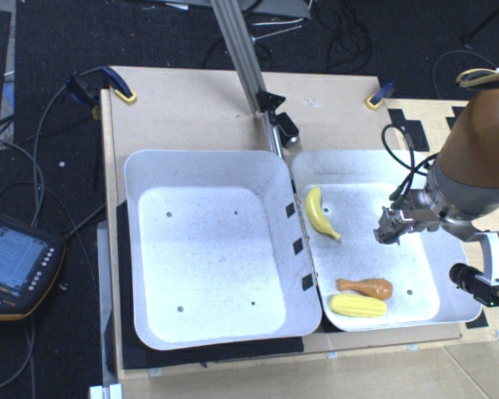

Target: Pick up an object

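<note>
we see end effector [388,228] over right bin [424,191], grip state unclear | banana [318,212] by left wall | chicken drumstick [367,287] touching corn cob [358,306] near front edge

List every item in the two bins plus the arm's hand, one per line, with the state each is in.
banana: lying loose in the right bin, near its left wall.
chicken drumstick: lying flat near the right bin's front, untouched.
corn cob: lying flat right beside the drumstick, on its front side.
hand: over the right bin, apart from all three items.
left bin: sitting flat beside the right bin.
</note>
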You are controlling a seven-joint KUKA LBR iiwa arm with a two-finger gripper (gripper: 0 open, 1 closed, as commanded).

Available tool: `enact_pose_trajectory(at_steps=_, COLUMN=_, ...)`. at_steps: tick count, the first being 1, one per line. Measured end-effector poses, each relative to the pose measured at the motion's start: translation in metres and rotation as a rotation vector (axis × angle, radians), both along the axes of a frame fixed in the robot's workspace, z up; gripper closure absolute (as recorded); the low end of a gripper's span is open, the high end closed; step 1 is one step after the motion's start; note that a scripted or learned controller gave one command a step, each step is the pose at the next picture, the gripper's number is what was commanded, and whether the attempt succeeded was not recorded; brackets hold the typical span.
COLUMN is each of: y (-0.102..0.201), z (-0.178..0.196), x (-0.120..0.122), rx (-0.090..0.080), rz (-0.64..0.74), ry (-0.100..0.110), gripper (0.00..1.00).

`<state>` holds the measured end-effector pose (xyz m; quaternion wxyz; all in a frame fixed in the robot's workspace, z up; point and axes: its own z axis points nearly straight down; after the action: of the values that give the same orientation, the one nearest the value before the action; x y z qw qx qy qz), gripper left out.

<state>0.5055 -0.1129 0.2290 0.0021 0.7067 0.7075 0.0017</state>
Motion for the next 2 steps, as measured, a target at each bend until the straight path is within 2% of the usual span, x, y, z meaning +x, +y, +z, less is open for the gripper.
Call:
enact_pose_trajectory(at_steps=1, y=0.000, z=0.042, x=0.001, rx=0.000, rz=0.000, ry=0.002, gripper=1.00)
enact_pose_trajectory(at_steps=2, y=0.052, z=0.028, x=0.010, rx=0.001, rz=0.003, ry=0.007, gripper=1.00)
